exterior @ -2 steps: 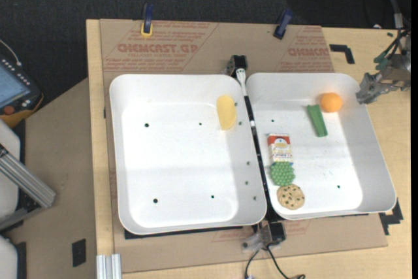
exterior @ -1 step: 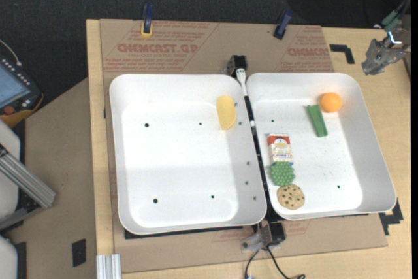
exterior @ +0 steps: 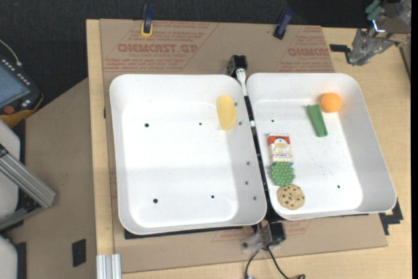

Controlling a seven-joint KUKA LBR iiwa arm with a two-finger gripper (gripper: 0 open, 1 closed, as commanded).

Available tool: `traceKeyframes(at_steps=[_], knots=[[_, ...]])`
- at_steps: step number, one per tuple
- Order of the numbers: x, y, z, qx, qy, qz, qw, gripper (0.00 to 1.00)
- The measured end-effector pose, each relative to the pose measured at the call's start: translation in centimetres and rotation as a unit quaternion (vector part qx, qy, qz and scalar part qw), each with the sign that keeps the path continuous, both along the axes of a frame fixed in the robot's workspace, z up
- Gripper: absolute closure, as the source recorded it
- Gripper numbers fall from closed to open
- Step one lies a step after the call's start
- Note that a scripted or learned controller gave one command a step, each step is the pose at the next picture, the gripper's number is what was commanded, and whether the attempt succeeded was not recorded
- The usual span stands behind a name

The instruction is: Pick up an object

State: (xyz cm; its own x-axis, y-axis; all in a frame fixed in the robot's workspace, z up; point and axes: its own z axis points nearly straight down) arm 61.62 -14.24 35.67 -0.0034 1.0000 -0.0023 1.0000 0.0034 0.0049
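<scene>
One fixed camera, high above the counter [exterior: 196, 49]

It looks down at a slant, far enough back to take in both white bins: left bin [exterior: 124, 140], right bin [exterior: 366, 134].

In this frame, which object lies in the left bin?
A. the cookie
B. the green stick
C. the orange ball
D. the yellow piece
D. The yellow piece lies alone near the right wall of the left bin, while the orange ball, green stick and cookie all lie in the right bin.
</scene>
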Motion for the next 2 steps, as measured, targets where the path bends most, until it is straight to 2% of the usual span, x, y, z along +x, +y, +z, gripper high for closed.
traceKeyframes(at_steps=[1, 2], knots=[[2.8, 1.9, -0.7, 0.0003, 0.0, 0.0, 1.0, 1.0], [5.2, 4.2, 1.9, 0.0001, -0.001, 0.0, 1.0, 1.0]])
